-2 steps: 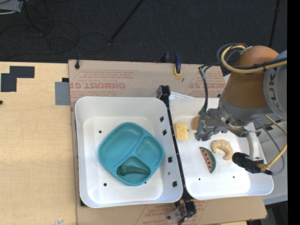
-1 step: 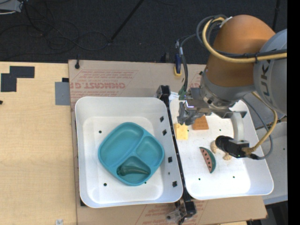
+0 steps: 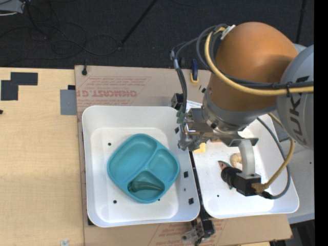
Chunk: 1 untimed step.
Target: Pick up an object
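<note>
Arm (image 3: 251, 70) is over the right bin (image 3: 287, 201), and its big orange-and-grey bulk blocks most of that bin's far half. Gripper (image 3: 197, 135) sits low at the divide btwn the two bins, mostly buried under the wrist, so claw state: can't tell. Nothing seen held.

Peeking out from under the arm in the right bin: a small yellow bit (image 3: 201, 148) just beside the gripper, near the bin's left wall. Further right, a cream lump (image 3: 236, 159), partly covered, shape unclear. Next to it is a tiny dark-reddish scrap (image 3: 221, 164), too small to ID.

Left bin (image 3: 95, 188) is in plain sight. One teal plate (image 3: 138, 160) w/ three compartments lies flat in the middle, turned at an angle and clear of the walls. Darker patch in its near compartment, shadow or item, can't say.

Both bins rest on cardboard (image 3: 118, 88) w/ red print, which is laid on the pale bench (image 3: 36, 163).
</note>
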{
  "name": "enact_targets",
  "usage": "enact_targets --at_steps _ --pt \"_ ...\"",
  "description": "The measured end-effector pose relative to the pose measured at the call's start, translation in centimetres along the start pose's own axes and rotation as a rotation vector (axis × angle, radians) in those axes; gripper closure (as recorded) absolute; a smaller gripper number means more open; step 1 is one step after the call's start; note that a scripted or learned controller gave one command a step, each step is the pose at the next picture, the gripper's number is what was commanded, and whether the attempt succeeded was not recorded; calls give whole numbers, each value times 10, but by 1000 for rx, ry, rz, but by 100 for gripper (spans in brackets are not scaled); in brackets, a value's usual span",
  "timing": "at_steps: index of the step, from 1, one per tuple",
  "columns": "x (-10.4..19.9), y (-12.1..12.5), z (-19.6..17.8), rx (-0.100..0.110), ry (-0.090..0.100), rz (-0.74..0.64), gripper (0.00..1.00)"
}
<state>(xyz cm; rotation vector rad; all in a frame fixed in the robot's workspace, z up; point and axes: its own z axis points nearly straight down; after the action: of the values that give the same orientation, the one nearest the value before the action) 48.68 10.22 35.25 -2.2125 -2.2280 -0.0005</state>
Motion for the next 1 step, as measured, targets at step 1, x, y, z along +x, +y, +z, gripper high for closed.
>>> enact_targets --at_steps 1 --pt "35 -6 -20 2 -1 2 100"
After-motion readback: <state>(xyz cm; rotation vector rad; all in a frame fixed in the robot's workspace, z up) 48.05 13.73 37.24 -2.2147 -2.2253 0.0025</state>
